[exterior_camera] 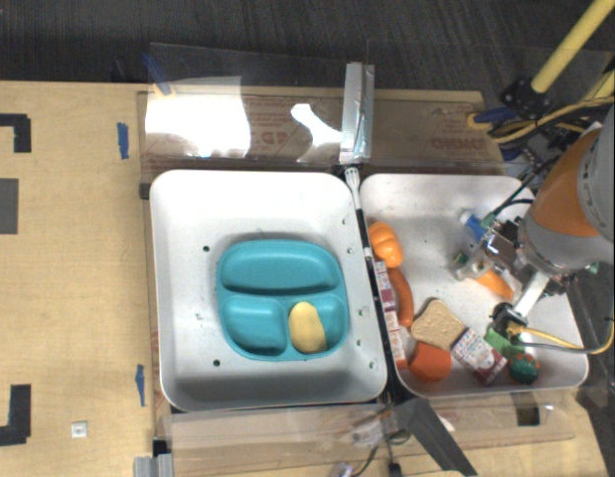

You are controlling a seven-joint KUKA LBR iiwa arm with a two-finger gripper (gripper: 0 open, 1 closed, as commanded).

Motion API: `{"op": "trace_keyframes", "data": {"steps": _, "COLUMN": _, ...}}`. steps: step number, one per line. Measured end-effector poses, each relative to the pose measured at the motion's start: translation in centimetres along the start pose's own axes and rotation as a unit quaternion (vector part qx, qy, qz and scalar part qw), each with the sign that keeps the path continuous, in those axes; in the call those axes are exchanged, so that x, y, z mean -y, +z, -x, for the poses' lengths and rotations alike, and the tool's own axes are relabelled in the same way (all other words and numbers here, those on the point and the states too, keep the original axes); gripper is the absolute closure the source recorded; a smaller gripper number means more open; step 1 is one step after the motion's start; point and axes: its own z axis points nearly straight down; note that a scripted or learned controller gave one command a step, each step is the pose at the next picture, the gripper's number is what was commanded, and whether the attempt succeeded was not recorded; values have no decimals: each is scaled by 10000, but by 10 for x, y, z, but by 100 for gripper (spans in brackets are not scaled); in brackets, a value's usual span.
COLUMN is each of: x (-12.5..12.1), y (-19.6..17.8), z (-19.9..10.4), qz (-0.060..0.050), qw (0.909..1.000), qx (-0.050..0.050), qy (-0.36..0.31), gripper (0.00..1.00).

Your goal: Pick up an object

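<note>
The right bin (426,202) holds the loose objects. An orange fruit (384,242) and a reddish sausage (400,296) lie along its left wall. A slice of bread (437,324), a red-orange tomato (430,362), a small printed box (479,354) and a green piece (524,368) sit near its front. My gripper (483,251) hangs low over the bin's right half, just above and left of an orange wedge (497,284). I cannot make out anything held in it.
The left bin (178,266) bears a teal divided plate (277,266) with a yellow potato-like piece (307,327) in its front right compartment. A metal divider (355,117) stands behind the bins. Cables and a yellow pole (575,38) lie at the back right.
</note>
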Motion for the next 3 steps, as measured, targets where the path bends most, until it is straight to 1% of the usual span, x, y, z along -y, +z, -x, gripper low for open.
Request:
{"op": "trace_keyframes", "data": {"steps": 1, "x": -35, "y": 1, "z": -67, "qz": -18, "qw": 9848, "qx": 7, "qy": 1735, "gripper": 0}}
{"op": "trace_keyframes", "data": {"steps": 2, "x": -34, "y": 1, "z": -58, "qz": -18, "qw": 9589, "qx": 16, "qy": 2838, "gripper": 0}}
{"op": "trace_keyframes", "data": {"steps": 3, "x": -98, "y": 2, "z": -62, "qz": -108, "qw": 9466, "qx": 37, "qy": 3223, "gripper": 0}}
